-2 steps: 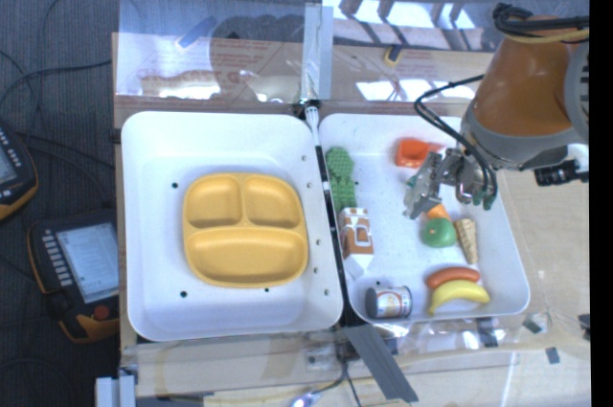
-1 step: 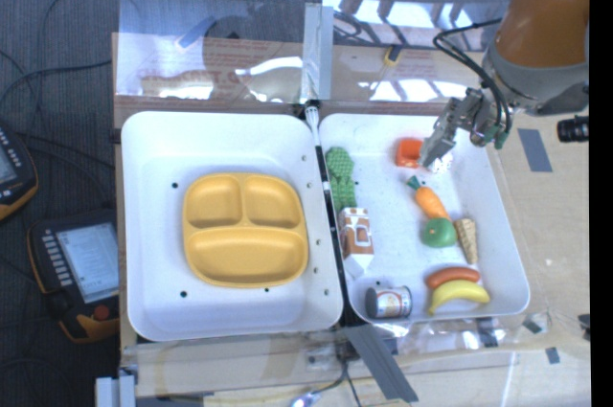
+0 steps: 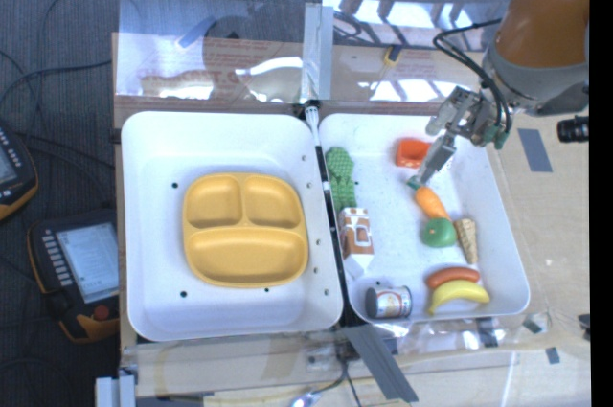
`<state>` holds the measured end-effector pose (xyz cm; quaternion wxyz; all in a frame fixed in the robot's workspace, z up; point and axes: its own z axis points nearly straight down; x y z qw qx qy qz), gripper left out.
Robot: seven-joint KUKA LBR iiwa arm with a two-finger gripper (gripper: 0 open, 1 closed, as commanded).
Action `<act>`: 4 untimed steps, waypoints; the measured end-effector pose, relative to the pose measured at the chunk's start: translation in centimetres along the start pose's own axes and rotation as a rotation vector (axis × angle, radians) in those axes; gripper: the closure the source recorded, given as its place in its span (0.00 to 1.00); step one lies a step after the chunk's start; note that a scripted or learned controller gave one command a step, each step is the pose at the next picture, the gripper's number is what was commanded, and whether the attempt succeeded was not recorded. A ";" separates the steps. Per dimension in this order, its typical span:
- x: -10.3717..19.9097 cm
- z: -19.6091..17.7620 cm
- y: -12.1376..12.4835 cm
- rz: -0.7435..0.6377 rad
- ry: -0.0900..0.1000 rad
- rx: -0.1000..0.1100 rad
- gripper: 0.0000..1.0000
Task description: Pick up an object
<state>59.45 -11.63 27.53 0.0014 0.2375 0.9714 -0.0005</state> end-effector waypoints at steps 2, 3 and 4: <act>3.9 18.5 -9.7 0.004 -0.008 -0.002 0.00; 0.0 18.5 -7.5 -0.008 -0.008 -0.002 0.00; -9.7 18.5 -5.1 -0.097 -0.005 0.001 0.00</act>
